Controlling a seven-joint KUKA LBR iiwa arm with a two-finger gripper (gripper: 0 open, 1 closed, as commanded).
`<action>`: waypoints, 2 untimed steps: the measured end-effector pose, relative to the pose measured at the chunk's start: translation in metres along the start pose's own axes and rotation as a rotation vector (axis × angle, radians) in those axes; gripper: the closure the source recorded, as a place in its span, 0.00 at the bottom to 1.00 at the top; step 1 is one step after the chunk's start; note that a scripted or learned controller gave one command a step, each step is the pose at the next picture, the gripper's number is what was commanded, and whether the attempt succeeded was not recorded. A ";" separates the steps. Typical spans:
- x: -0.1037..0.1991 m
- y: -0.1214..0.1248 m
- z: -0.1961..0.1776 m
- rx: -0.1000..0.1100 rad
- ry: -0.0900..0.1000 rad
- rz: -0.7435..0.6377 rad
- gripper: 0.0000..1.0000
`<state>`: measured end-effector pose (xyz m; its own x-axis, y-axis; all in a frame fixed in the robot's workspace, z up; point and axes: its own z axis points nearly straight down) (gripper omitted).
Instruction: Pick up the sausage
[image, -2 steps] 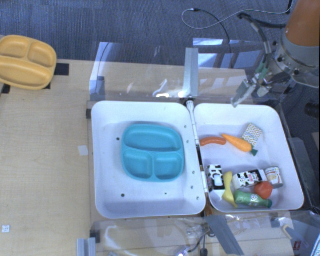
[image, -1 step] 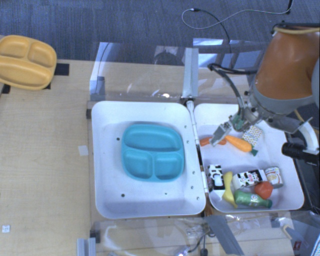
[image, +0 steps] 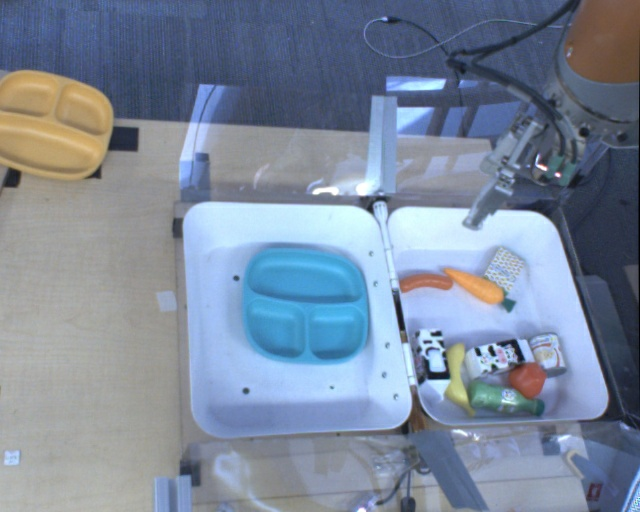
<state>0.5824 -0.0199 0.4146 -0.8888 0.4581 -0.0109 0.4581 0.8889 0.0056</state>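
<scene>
Wooden bench, white bins, sausage, blue carpet

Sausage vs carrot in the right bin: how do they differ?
The sausage is red-orange and evenly thick with rounded ends; the carrot is brighter orange, tapers to a point and has a green tip. The sausage lies nearly level by the bin's left wall; the carrot lies to its right, slanting down towards the right. Both are elongated, lie flat in the right bin, and nearly meet end to end.
</scene>
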 end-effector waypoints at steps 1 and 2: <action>0.064 0.018 0.026 0.000 0.003 -0.373 0.00; 0.087 -0.022 -0.025 -0.001 -0.003 -0.543 0.00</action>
<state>0.4946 0.0001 0.4384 -0.9976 -0.0670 -0.0149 -0.0670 0.9978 -0.0007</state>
